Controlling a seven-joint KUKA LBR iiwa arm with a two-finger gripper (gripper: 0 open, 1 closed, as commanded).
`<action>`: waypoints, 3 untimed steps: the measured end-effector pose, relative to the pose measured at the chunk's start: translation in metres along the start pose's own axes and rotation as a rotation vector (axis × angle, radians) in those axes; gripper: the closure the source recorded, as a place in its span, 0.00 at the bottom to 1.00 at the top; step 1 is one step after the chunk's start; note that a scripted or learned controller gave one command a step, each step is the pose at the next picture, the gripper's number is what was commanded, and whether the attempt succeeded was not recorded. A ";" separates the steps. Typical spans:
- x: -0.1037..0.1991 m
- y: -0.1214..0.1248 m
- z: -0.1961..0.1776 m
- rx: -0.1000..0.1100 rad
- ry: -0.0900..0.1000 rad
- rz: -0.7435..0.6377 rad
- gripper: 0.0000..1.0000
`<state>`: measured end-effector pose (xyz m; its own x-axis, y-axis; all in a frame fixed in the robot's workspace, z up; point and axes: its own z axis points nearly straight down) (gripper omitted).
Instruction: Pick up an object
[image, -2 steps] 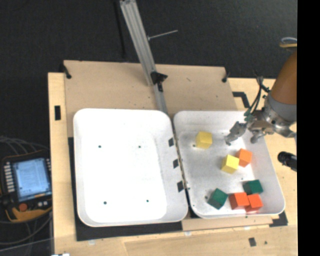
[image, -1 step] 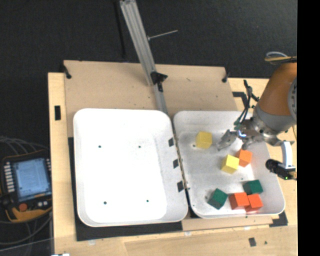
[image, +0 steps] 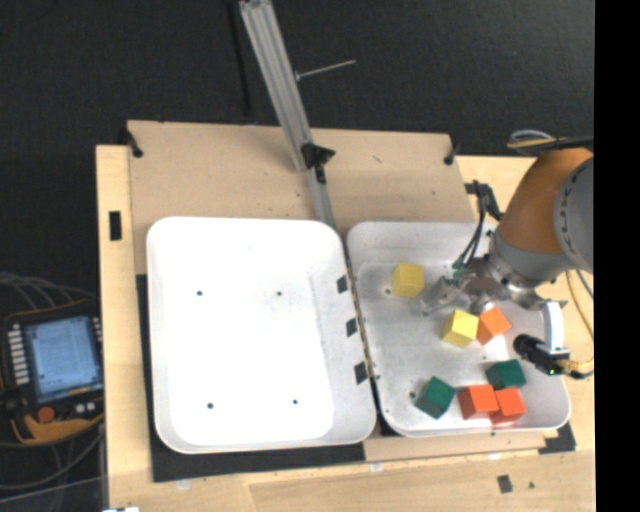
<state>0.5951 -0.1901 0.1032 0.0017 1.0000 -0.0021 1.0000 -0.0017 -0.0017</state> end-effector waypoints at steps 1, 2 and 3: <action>-0.001 0.002 -0.014 -0.008 0.000 0.004 1.00; -0.002 0.002 -0.079 -0.010 0.000 -0.003 1.00; -0.003 -0.001 -0.124 -0.009 0.000 -0.004 1.00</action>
<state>0.5947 -0.1924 0.2272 -0.0022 1.0000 -0.0021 1.0000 0.0022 0.0071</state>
